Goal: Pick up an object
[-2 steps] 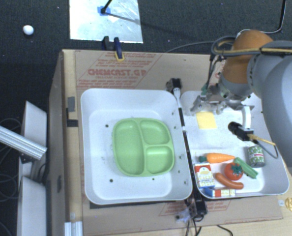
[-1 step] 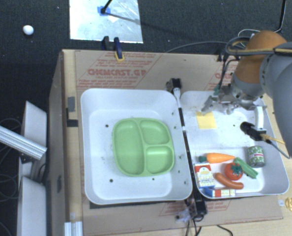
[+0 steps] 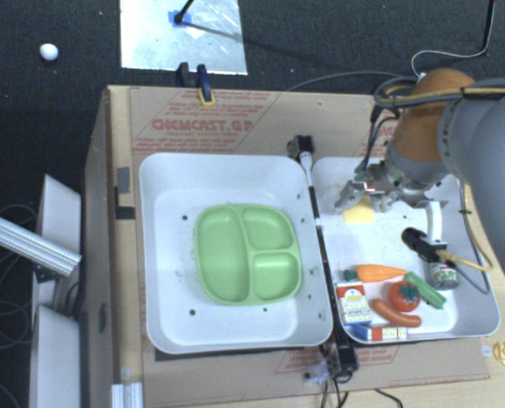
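My gripper (image 3: 367, 197) hangs over the back left part of the right bin (image 3: 482, 313), open, with nothing between its fingers. A flat yellow piece (image 3: 360, 215) lies just in front of and under it, close to the fingertips. Nearer the front of that bin lie an orange carrot (image 3: 380, 272), a red tomato (image 3: 404, 296), a green vegetable (image 3: 428, 289), a reddish sausage (image 3: 396, 314) and a small printed carton (image 3: 352, 303). The grey arm with its orange band (image 3: 427, 113) reaches in from the right.
The left bin (image 3: 163, 228) holds a green divided plate (image 3: 247, 252). A ridge (image 3: 318, 228) separates the two bins. The toy foods crowd the front of the right bin. A small jar-like item (image 3: 442, 274) sits by the green vegetable.
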Controlling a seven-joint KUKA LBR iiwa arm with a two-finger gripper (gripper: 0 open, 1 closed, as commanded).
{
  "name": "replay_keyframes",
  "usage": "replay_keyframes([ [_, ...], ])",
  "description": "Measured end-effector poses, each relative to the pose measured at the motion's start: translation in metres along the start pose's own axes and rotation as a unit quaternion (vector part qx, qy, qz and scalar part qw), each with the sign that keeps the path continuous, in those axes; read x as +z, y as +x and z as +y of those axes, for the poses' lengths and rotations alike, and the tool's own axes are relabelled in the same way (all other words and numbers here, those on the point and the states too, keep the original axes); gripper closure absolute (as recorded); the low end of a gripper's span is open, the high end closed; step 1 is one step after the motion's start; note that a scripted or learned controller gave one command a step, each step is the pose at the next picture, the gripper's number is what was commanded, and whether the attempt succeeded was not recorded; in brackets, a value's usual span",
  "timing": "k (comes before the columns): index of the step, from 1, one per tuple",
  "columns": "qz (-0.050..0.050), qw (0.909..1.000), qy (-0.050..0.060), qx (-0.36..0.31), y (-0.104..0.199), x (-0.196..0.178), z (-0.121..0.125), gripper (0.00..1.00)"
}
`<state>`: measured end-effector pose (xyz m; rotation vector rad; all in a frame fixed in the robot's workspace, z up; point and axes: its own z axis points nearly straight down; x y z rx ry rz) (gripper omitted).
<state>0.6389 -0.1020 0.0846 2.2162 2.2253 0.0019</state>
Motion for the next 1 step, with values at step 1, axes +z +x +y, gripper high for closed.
replay_keyframes([
  [1, 0.0, 1.0, -0.002, 0.0, -0.0005, -0.0111, 0.001, 1.0],
])
